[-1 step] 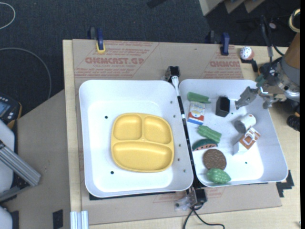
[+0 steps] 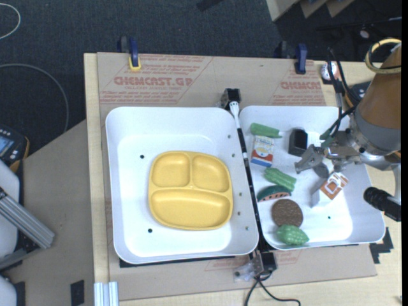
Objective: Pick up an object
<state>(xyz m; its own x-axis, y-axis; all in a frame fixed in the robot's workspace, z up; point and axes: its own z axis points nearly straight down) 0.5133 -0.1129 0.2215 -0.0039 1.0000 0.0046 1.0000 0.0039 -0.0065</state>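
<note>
Arm enters from right, wrist over right bin (image 2: 357, 234). Gripper (image 2: 313, 177) fingers spread apart, nothing between them, above bin floor. Small orange-white carton (image 2: 334, 185) just beside one finger. Green pieces (image 2: 279, 178), brown disc (image 2: 287, 211), black block (image 2: 298, 141) nearby. Yellow divided tray (image 2: 190, 190) in left bin (image 2: 127, 139).

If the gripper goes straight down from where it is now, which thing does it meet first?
Probably the small orange and white packet, which lies at the gripper on the right bin floor. Its height above the floor is unclear from this slanted view, so it could land on bare bin floor beside the packet instead.
</note>
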